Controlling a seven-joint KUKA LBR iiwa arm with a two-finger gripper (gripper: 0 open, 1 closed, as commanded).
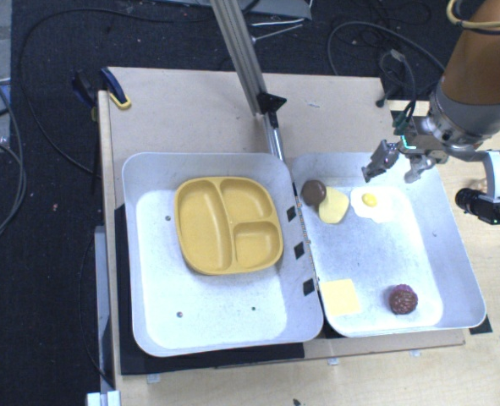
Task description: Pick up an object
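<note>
- My gripper (396,164) hangs over the far edge of the right bin (453,260), fingers spread apart with nothing between them.
- Nearest item: a fried-egg piece (375,204), flat, white with a small yellow centre, lying on the bin floor just in front of my fingertips.
- Beside it, toward the divide: a pale yellow rounded piece (333,206), smooth, touching a dark brown ball-like lump (314,193) at the bin's inner wall.
- Near side of the same bin: a flat pale yellow square (341,297), cheese-like, and a dark red, rough-surfaced ball (403,299); the two lie apart.
- Left bin (148,311): a yellow plastic tray (229,224) with three compartments, rounded corners, glossy, lying flat and somewhat turned.
- Both bins are shallow, white, faintly speckled, sitting side by side on a light wooden bench (190,108).
- A slanting metal pole (238,36) runs from the top down to the gap between the bins.
- Nothing stands between my fingers and the egg piece.
</note>
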